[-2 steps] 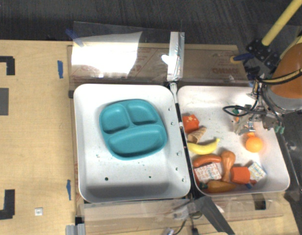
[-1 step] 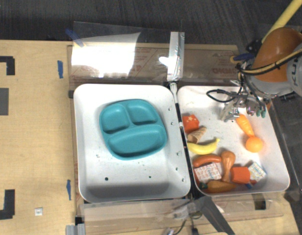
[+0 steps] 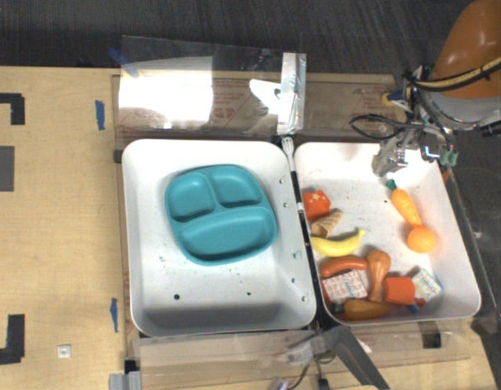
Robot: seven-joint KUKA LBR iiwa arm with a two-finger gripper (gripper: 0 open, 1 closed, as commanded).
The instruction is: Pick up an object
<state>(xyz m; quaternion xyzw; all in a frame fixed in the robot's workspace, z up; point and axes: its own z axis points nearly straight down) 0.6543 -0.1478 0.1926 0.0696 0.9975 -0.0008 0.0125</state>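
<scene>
My gripper [image 3: 387,162] hangs over the far end of the right bin [image 3: 348,162], with nothing visibly held. Just below and to the right of it lies an orange carrot [image 3: 407,206] with a green tip, and past that an orange ball-shaped fruit [image 3: 421,239]. Toward the bin's left side are a red fruit [image 3: 315,204], a yellow banana [image 3: 338,244] and a red sausage [image 3: 341,266]. A brown drumstick [image 3: 378,265], a printed packet [image 3: 346,285] and a red box [image 3: 399,289] crowd the near end.
The left bin [image 3: 145,266] holds a teal divided plate [image 3: 222,214]. A clear plastic sheet and a taped upright [image 3: 289,92] stand behind the bins. The arm's orange band [image 3: 474,31] and cables [image 3: 381,124] hang at the top right.
</scene>
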